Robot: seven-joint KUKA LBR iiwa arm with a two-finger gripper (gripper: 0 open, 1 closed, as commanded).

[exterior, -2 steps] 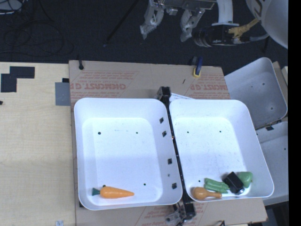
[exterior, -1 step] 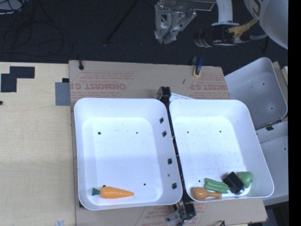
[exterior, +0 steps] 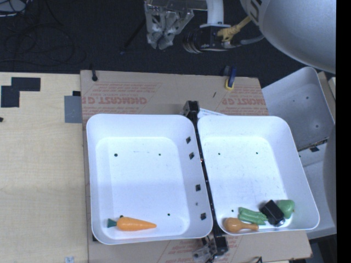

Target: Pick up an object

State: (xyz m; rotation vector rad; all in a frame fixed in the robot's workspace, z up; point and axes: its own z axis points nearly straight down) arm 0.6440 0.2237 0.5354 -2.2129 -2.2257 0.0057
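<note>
An orange carrot [exterior: 135,223] with a green top lies at the front left corner of the left bin [exterior: 101,147]. In the front right corner of the right bin [exterior: 290,141] several small things are bunched together: a green pea pod [exterior: 251,215], a black block [exterior: 272,212], a green leafy piece [exterior: 287,205] and an orange-brown pear-shaped piece [exterior: 239,225]. My gripper [exterior: 164,29] hangs high at the top of the view, beyond the far edge of the bench and well away from both bins, with nothing seen in it.
Both bins sit on a cardboard sheet [exterior: 164,95] on the wooden bench. A black clip strip [exterior: 197,169] joins the bins along the middle. The grey arm [exterior: 299,21] takes up the top right corner. A blue and yellow clamp [exterior: 230,78] sits at the cardboard's far edge.
</note>
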